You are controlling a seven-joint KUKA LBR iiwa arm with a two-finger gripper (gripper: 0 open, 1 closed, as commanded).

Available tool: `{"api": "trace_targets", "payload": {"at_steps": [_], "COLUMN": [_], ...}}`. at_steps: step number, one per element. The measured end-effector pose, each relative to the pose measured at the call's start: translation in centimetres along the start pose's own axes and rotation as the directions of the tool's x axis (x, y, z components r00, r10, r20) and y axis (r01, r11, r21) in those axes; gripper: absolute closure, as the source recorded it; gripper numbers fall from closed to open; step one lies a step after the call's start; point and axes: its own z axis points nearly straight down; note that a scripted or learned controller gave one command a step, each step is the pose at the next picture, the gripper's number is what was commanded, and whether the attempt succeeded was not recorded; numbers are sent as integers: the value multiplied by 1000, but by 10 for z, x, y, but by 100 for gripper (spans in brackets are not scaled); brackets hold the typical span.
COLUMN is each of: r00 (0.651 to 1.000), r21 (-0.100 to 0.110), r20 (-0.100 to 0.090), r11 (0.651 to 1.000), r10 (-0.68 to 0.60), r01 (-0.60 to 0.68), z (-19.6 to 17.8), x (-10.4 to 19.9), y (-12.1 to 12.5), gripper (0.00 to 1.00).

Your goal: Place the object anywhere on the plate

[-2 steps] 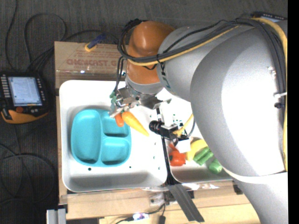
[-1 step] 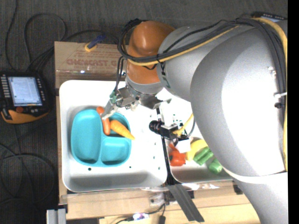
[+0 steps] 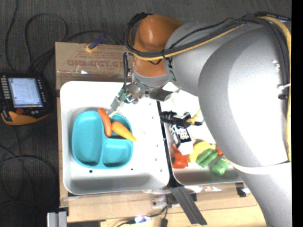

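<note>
Over the right bin [image 3: 199, 174] the grey arm [image 3: 236, 79] spans from 3 o'clock toward centre, orange band [image 3: 151, 37] at 12. Left bin [image 3: 142, 169] holds the blue divided plate [image 3: 87, 141] at its 9 o'clock side. Two carrots lie on the plate's 2 o'clock rim: one [image 3: 105, 122] upright-ish, another [image 3: 122, 130] angled toward 4. Tool [image 3: 118, 103] sits just above them; grip state: cannot tell. Toy veg pile [image 3: 206, 155] at right bin's 6 o'clock.

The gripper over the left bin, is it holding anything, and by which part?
Cannot be told: the gripper sits by the top end of the orange carrot on the blue plate, but the contact is too small to see.
</note>
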Motion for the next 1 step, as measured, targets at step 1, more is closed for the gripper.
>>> {"api": "trace_targets", "payload": {"at_steps": [1], "r00": [1000], "r21": [1], "r20": [-3], "r11": [1000], "r10": [-10], "r01": [10], "z": [40], "x": [29], "y": [-6], "gripper": [0]}}
